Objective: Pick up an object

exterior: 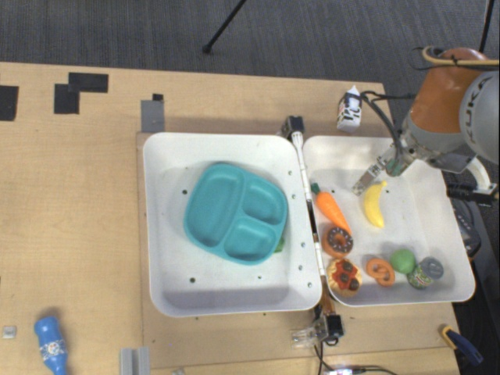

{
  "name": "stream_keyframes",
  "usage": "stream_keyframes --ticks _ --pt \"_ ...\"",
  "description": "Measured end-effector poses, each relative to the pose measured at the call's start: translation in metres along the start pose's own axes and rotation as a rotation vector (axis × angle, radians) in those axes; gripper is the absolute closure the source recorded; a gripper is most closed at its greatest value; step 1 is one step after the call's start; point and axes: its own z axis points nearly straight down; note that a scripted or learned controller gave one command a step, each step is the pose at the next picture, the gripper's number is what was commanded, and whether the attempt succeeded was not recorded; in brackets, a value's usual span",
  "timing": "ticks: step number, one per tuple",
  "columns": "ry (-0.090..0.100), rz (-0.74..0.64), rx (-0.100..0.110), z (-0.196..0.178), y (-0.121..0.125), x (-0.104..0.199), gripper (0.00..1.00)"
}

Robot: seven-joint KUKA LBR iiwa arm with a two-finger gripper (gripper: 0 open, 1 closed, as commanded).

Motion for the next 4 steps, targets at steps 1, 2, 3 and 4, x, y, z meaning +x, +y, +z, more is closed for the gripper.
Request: stream_keyframes --ticks 1,2,3,4 --pt "0.003 0.016 0.006 0.010 0.009 0.064 0.00" --pt "0.001 -0.114 0.002 0.009 -0.012 0.081 0.00" --pt "0.000 -0.314 0.000 0.009 -0.017 0.091 0.00" --pt "-0.001 -0.499 0.000 0.009 -0.021 0.099 0.00"
